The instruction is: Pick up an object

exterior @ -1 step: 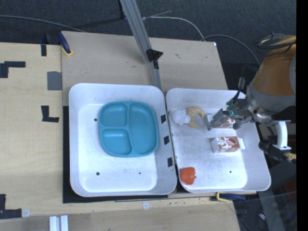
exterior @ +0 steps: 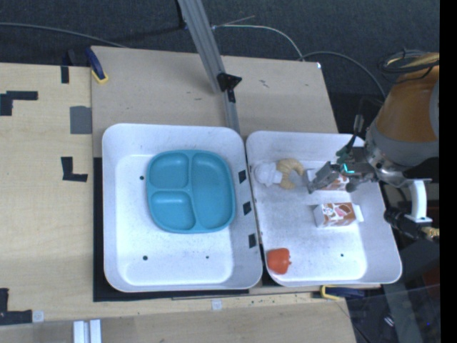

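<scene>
Overhead, the counter (exterior: 164,84) carries two shallow white bins side by side, and the right bin (exterior: 371,263) serves as the landmark for everything else. The left bin (exterior: 121,263) touches its left wall and holds a blue divided plate (exterior: 191,191) with three compartments, lying flat in that bin's upper half.

The arm (exterior: 407,120), grey with an orange band, leans in over the right bin's upper right rim, its wrist angled down and toward the bin's middle. The pincer (exterior: 323,179) hangs low over the bin's upper middle floor, pointing left; its tips blur into a dark shape, so whether it is wide or narrow cannot be told, and nothing is seen between them.

A small carton (exterior: 335,214) lies on its side just below the pincer, near the bin's centre right; its label shows red and white print, too small to read. A pale tan object (exterior: 290,170) and a white rounded object (exterior: 265,174) touching it sit just left of the pincer, near the bin's upper left. A red-orange object (exterior: 279,260) rests in the bin's lower left corner, well apart from the pincer.
</scene>
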You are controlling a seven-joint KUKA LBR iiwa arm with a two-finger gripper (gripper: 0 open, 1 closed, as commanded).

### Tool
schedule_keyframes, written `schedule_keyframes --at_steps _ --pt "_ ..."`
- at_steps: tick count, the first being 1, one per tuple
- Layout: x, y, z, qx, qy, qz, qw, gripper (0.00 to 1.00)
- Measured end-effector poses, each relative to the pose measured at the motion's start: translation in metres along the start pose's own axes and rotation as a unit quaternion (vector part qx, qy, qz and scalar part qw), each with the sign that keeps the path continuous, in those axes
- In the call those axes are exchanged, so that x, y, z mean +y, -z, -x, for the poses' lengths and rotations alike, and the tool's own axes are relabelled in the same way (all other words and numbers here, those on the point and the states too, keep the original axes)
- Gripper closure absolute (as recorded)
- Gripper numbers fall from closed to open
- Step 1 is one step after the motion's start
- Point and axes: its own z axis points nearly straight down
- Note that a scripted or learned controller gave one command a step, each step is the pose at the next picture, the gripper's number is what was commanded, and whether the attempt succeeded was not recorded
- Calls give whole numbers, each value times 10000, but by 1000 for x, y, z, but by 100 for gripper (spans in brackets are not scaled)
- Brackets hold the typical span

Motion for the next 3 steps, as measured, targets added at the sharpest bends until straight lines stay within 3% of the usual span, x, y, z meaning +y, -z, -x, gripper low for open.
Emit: schedule_keyframes --at_steps 1,2,3 --pt "3 -51 -9 1 -5 -24 10000 0" --pt "6 -101 -12 -66 -10 120 9999 0" --pt "6 -124 -12 -13 -1 12 10000 0"
